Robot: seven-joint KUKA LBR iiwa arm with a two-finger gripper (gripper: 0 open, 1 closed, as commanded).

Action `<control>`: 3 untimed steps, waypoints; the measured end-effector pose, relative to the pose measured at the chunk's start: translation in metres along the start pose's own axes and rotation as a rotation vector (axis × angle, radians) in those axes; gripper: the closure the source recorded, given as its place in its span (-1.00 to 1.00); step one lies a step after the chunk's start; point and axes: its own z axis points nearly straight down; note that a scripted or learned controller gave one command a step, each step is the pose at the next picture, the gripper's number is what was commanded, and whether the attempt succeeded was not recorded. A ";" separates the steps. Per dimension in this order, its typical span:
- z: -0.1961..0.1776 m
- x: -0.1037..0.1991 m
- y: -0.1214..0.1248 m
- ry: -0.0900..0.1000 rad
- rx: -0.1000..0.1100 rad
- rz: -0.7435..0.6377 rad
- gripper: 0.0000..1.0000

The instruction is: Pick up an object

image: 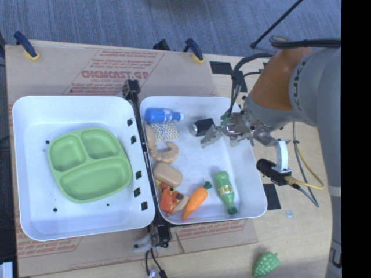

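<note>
arm (301,86) cut off at right, gripper (210,133) fingers unclear

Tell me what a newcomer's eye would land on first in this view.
Probably the bright green divided plate, alone in the left bin. Next, the cluster of toy food along the right bin's left and lower sides: a blue bottle, a carrot and a green bottle. Last, the grey arm's orange band at the right, with the gripper low over that bin's upper part.

A blue-grey carpeted floor (174,10) lies behind the bench (278,236), whose top is covered by brown printed cardboard (116,68) (held at the far edge by blue-and-yellow clamps (26,44)), under even, soft light.
</note>
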 end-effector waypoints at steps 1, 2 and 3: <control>0.084 -0.029 -0.075 0.000 -0.003 0.000 -1.00; 0.074 -0.029 -0.075 0.001 -0.003 -0.006 1.00; -0.039 0.007 -0.088 0.000 -0.006 -0.001 1.00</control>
